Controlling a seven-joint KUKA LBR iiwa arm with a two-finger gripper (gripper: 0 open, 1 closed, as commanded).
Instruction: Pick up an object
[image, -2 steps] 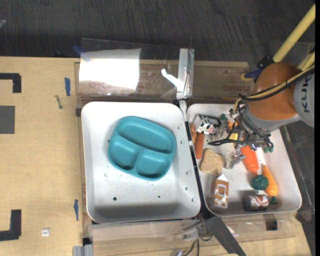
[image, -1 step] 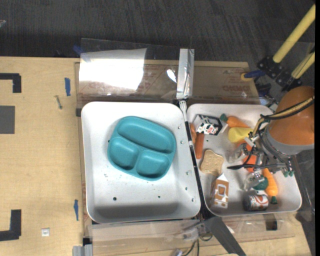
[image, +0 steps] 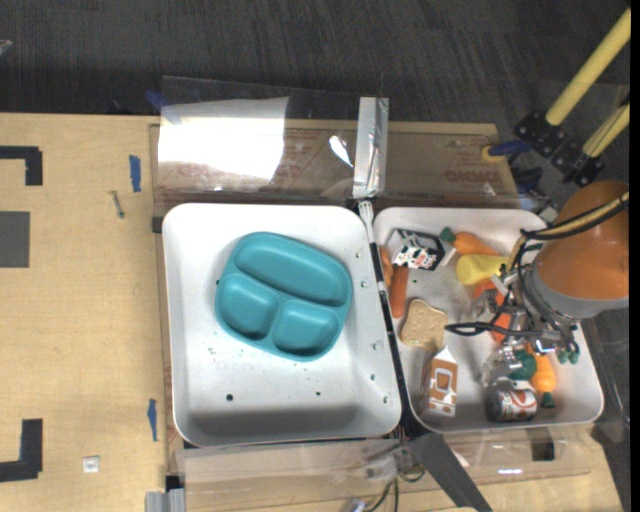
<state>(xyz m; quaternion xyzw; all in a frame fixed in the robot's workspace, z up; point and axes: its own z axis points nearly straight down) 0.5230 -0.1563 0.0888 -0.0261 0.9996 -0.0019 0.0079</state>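
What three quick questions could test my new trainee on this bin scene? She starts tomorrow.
1. True or false: the teal divided plate lies in the left bin.
2. Which bin is the gripper over? A) left B) right
3. Fill in: the slice of toast lies in the ____ bin.

Key: 1 true; 2 B, the right bin; 3 right.

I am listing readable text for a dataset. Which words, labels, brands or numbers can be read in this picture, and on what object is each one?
No text can be read with certainty.
Cardboard strip behind the right bin: dark lettering, too blurred.
Small carton: printed label, too small.
Can: markings, too blurred.
Black-and-white packet: print, unreadable.
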